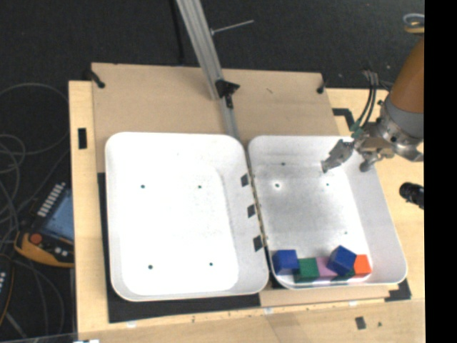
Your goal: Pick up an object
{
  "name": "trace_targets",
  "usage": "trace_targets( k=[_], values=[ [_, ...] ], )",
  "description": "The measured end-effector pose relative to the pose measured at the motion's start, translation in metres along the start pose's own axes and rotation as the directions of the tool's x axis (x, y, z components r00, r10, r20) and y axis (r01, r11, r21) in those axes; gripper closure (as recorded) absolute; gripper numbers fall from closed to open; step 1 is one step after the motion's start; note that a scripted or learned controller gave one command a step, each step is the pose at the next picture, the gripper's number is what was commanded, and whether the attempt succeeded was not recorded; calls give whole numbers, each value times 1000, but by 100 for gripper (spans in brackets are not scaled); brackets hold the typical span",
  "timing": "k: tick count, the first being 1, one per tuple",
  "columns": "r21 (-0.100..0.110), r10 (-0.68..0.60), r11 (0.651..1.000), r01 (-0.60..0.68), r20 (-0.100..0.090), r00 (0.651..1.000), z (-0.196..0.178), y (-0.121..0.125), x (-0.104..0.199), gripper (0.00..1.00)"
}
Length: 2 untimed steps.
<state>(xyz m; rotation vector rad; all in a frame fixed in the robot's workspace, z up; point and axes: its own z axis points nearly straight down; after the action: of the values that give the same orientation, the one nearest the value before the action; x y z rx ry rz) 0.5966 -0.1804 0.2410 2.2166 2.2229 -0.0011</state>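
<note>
Coloured blocks (323, 263), perhaps five, right bin's (307, 191) near edge

Orange band (410, 84), grey wrist (400, 131), black cables (370, 102), pale metal fingers (335, 156)

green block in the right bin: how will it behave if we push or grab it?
The green block looks rigid and flat-faced, so it should slide, not roll. It's packed between the blue block and purple block against the bin wall, so neighbours will likely shift too.
</note>
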Motion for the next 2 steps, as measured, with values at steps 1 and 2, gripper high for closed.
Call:
trace_targets(
  k=[1,2],
  values=[
    [3,-1,1000,1,-2,1000,31,14,23,0],
    [0,7,1000,-7,1,1000,2,-74,-1,0]
  ],
)
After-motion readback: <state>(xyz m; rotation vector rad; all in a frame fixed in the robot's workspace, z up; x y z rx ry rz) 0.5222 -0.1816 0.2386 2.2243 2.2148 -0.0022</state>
